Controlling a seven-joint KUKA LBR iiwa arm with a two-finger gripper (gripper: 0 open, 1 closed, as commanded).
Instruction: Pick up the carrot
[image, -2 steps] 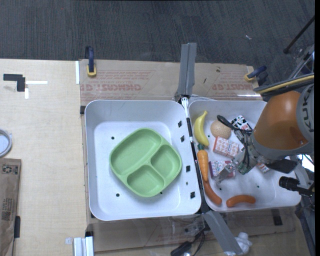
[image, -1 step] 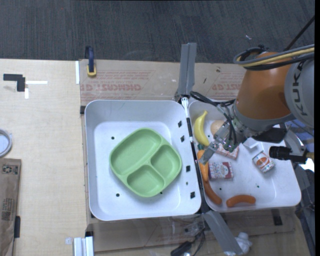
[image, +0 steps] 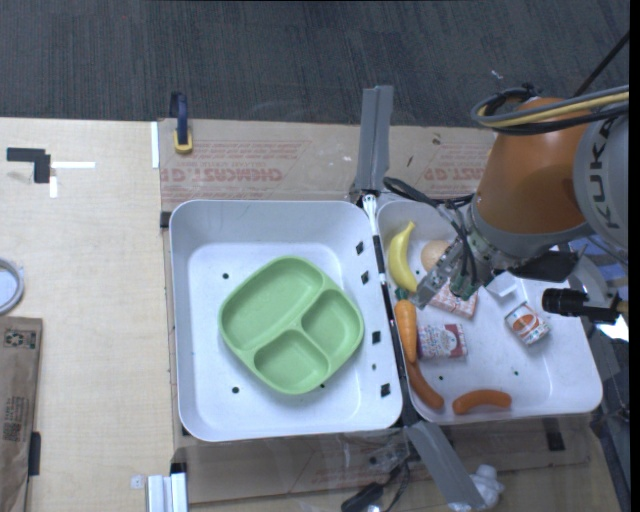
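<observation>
Carrot (image: 405, 330): one, orange, smooth, short and stubby, with a darker green stub at its upper end. It lies in the right bin (image: 560, 400), hard against that bin's left wall, just below the banana (image: 401, 256) and touching or just beside a small red-and-white packet (image: 441, 342) on its right. Long axis runs up and down the camera view, roughly parallel to the bin wall; the green end points toward the far side of the bench, the blunt orange end toward the near side.

Right bin, other contents: two sausages, one (image: 424, 388) slanting below the carrot and one (image: 481, 402) lying nearly level by the near wall; a pale round item (image: 436, 254) beside the banana; a small red-and-white can (image: 526, 324); a white carton (image: 501, 289).

Left bin (image: 190, 300): shallow, white, holding a light-green divided plate (image: 290, 325) with three compartments.

Gripper (image: 432, 290): hangs over the right bin, up and to the right of the carrot and apart from it, above a second packet (image: 458, 300). Whether its fingers are open or closed cannot be told; nothing is seen held between them.

Surface: pale wooden bench (image: 80, 230), cardboard sheet (image: 270, 160) with red print behind the bins, a clamp (image: 180, 122) at the cardboard's far edge, a roll of tape (image: 8, 288) at the left margin. Dark carpeted floor (image: 200, 50) beyond.
</observation>
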